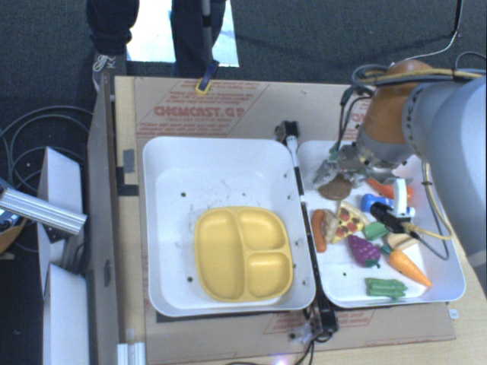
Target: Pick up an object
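My gripper is down in the right bin, at its back left part. Directly in front of it lies a brown round toy, touching or nearly touching the tip. Toy food fills this bin: a pizza slice, a reddish sausage, purple grapes, a carrot, green beans, a green piece, a blue piece and an orange piece. The wrist hides what lies behind the gripper.
The left bin holds a yellow divided plate at its front right. A black bar runs along the seam between the bins. The grey arm spans the right bin's back right. A person's legs stand beyond the bench.
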`<state>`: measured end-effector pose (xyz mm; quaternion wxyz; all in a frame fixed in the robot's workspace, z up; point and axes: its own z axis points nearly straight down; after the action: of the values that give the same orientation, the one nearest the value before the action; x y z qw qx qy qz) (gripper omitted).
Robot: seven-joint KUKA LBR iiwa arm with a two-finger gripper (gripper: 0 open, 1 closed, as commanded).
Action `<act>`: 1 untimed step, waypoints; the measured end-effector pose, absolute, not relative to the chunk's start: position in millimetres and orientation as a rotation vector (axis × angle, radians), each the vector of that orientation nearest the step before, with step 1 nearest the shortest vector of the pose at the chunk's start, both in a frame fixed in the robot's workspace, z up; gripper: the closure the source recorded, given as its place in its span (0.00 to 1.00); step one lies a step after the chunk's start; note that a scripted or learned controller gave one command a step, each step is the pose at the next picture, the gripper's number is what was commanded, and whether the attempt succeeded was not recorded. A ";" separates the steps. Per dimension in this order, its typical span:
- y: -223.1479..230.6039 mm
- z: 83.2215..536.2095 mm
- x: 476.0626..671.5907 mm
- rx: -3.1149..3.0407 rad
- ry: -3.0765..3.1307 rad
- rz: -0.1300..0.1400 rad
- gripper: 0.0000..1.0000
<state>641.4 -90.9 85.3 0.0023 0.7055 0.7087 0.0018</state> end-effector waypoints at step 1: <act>-90.9 96.2 640.7 2.214 2.224 0.006 1.00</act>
<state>640.7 -90.9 96.2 0.0018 0.7055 0.7088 0.0020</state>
